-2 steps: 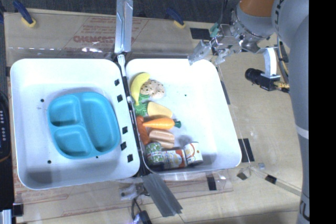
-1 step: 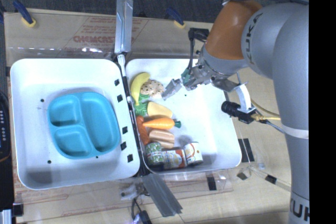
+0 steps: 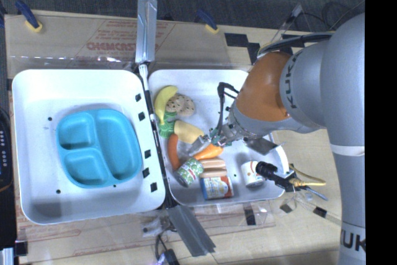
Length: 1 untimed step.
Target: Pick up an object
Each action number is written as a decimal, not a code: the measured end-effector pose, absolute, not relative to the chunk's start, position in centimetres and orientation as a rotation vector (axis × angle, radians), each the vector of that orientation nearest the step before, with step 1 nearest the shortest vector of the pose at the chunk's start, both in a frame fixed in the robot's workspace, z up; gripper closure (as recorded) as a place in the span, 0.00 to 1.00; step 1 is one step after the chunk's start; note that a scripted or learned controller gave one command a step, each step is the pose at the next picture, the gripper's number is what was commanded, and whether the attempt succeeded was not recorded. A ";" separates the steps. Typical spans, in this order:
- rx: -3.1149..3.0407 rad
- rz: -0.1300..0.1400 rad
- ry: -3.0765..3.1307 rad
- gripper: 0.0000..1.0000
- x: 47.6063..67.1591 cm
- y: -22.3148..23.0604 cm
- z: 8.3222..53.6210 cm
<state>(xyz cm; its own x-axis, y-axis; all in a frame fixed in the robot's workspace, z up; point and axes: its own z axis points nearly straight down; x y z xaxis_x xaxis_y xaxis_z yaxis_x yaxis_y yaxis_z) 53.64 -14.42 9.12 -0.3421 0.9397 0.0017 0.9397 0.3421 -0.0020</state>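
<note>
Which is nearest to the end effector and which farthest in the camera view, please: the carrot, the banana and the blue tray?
From the end effector:
1. Carrot, right bin, just below the end effector.
2. Banana, right bin's upper left corner.
3. Blue tray, in the left bin, farthest.

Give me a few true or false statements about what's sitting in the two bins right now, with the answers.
1. The blue divided tray lies in the left bin. True.
2. The banana is in the left bin. False: it lies in the right bin, near the divider.
3. The end effector is down over the right bin, by the carrot. True.
4. The cookie rests on the blue tray. False: it lies beside the banana in the right bin.
5. A labelled can lies near the right bin's front edge. True.
</note>
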 end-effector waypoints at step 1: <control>-1.798 -0.001 -2.576 1.00 53.8 -14.5 10.2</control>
